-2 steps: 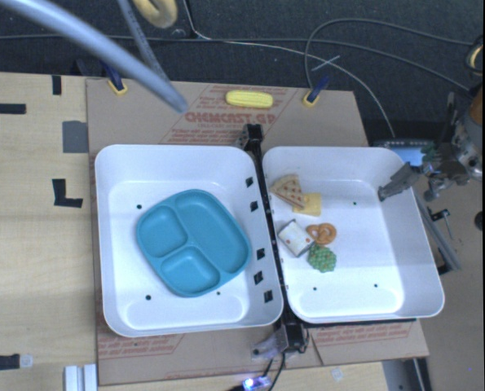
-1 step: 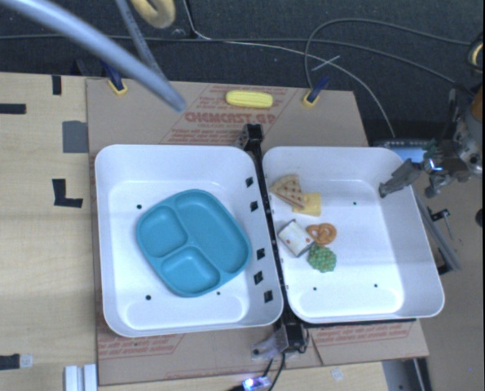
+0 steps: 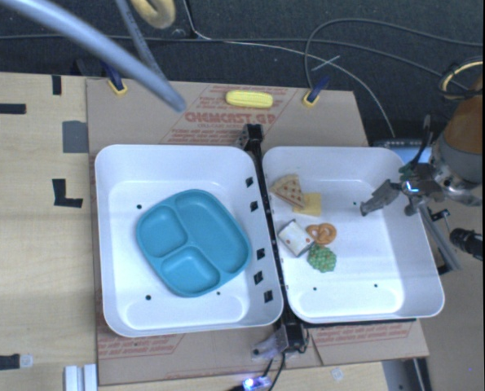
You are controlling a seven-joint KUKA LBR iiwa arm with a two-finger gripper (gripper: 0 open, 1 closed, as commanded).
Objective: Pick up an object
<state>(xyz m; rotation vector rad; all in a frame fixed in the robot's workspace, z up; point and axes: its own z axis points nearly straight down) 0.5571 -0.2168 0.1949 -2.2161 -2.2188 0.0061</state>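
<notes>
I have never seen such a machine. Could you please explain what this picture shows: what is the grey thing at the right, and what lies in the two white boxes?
The picture is taken by one camera fixed above a bench, looking down at a slant. The grey and orange thing at the right is a robot arm. At its tip is a gripper, the part meant to pick things up. It hangs over the right bin, near that bin's right wall, and nothing is seen in it. The picture is too small to tell how its jaws stand.

The left bin holds a blue tray with three compartments. The right bin holds small toy foods in a cluster near its left side: a waffle, cheese, a pretzel, a white block and broccoli. A yellow item lies on the cardboard behind the bins.
</notes>
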